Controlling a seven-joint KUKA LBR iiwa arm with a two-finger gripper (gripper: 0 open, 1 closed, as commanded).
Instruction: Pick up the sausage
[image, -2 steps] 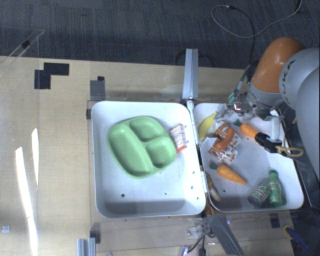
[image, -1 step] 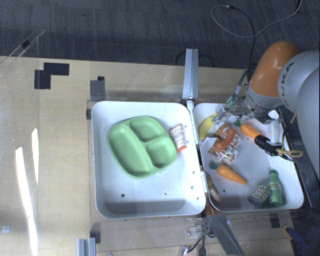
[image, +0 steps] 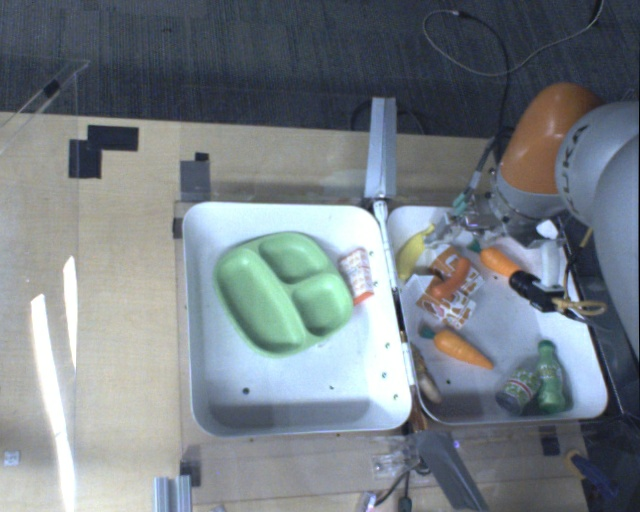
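On my screen the pale wooden counter (image: 100, 330) takes up most of the picture, and two white bins sit on it side by side. The grey arm (image: 610, 165) comes in from the right, with its orange band (image: 545, 135) near the top. It hangs over the far end of the right bin (image: 520, 330).

The left bin (image: 300, 405) has a big green plate (image: 285, 292) in it. The plate has three parts and lies flat, a bit tilted on the bin floor. At the plate's right edge I see a small red and white packet (image: 357, 275), touching the plate and close to the wall between the bins.

The right bin is the busy one. The end effector (image: 468, 218) sits low at the far side of it – I cannot tell if it is open or closed, and I see nothing held in it. Just below it lies an orange and white snack packet (image: 450, 290), near the middle of the bin. In the near right corner are green bottles (image: 535, 382), lying close together. A carrot (image: 463, 348) lies on the floor between the snack packet and the bottles, with its green end pointing left. A yellow banana (image: 412, 250) leans by the left wall, beside the snack packet.

The sausage (image: 497, 262) is the short orange stick in the far part of the right bin – just right of the snack packet and just below the end effector. It lies on the bin floor.
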